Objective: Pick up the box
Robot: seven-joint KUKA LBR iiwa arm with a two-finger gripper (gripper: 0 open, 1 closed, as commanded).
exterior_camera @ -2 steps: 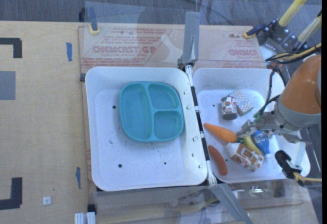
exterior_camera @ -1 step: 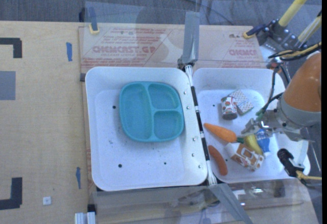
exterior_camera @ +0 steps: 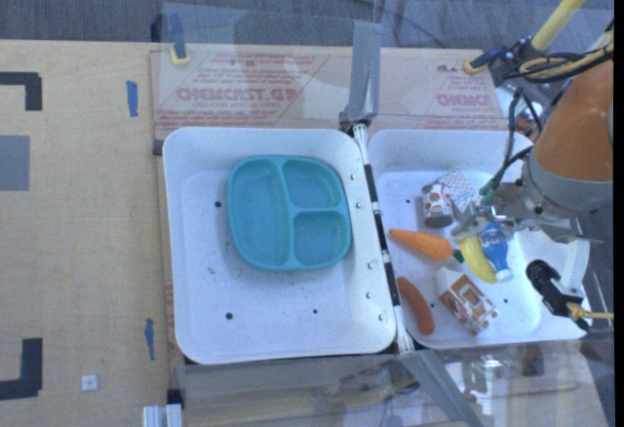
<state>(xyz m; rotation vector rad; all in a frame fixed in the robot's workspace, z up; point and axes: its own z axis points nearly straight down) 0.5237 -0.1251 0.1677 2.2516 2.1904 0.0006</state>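
A small brown and white box (exterior_camera: 467,304) lies tilted near the front of the right bin (exterior_camera: 429,146). A second, red and white patterned carton (exterior_camera: 459,189) lies farther back, beside a dark can (exterior_camera: 437,207). My gripper (exterior_camera: 482,221) hangs low over the middle of the right bin, just above a yellow banana (exterior_camera: 477,261) and a blue bottle (exterior_camera: 495,251). It is behind the brown box and in front of the patterned carton. Nothing is visibly held in it.
An orange carrot (exterior_camera: 421,243) and a reddish sausage (exterior_camera: 417,306) lie at the right bin's left side. A teal divided plate (exterior_camera: 289,212) sits in the left bin (exterior_camera: 195,250). The grey and orange arm (exterior_camera: 577,147) covers the right bin's far right side.
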